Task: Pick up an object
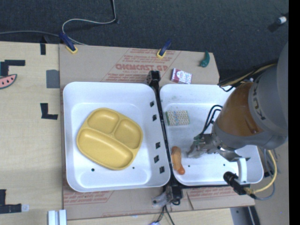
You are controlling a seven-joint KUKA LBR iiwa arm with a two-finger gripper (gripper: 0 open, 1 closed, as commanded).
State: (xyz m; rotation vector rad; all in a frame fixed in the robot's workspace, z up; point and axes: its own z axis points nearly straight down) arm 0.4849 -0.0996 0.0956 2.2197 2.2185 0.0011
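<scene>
An orange hot-dog-shaped toy lies along the left wall of the right bin, near its front. A small green-and-white speckled sponge-like pad lies further back in the same bin. My gripper hangs low over the right bin's floor, a little to the right of the hot dog, with nothing visibly between its fingers. A yellow three-compartment plate rests in the left bin.
The arm's grey body and orange band cover the right half of the right bin. A small red-and-white packet and a green clip lie on the cardboard behind the bins. Black clips line the divider between the bins.
</scene>
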